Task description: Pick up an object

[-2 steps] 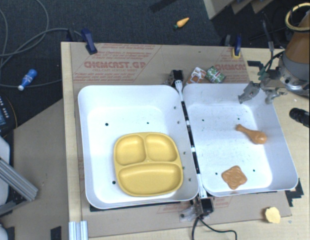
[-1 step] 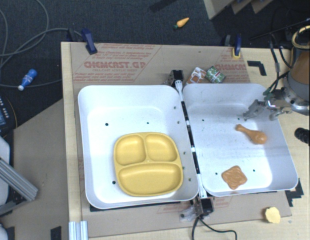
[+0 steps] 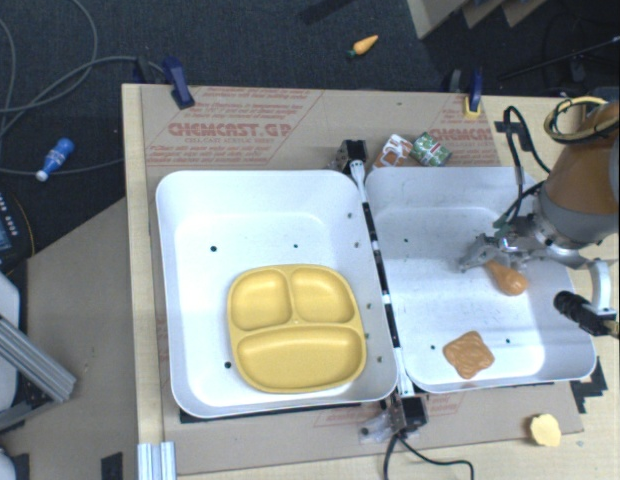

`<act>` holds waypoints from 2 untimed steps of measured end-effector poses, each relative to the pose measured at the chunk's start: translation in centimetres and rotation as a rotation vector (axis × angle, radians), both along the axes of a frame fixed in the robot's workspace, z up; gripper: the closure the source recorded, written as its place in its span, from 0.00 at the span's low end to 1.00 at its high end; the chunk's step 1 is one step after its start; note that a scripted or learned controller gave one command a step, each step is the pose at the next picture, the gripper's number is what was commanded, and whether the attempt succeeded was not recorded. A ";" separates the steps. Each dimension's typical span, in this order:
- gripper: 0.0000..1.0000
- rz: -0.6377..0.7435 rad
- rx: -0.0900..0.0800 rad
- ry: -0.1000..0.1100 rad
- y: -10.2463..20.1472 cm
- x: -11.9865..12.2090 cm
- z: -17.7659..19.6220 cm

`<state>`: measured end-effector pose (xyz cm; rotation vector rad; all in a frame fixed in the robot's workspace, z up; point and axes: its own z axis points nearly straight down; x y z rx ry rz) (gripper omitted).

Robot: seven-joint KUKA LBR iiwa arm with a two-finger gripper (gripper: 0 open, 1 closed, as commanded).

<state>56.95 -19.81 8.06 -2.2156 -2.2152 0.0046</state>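
In the right bin [image 3: 430, 218], my gripper [image 3: 493, 254] hangs low over the middle right, the arm reaching in from the right edge. A small orange-brown lump [image 3: 510, 279] lies on the bin floor just below and to the right of the gripper, touching or nearly touching it. I cannot make out whether it is gripped. A flat brown toast-like piece [image 3: 468, 353] rests near the front of the same bin, well apart from the gripper.
The left bin [image 3: 190, 218] holds a yellow divided plate [image 3: 295, 326]. Behind the right bin, two crumpled packets [image 3: 414, 150] sit on the bench. A small yellow item [image 3: 543, 429] lies on the bench at the front right. Blue clamps [image 3: 176, 81] grip the back edge.
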 end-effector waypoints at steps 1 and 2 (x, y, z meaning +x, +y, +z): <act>1.00 -0.001 -0.005 -0.010 -0.2 0.3 1.5; 1.00 0.008 0.000 -0.006 8.2 2.0 0.3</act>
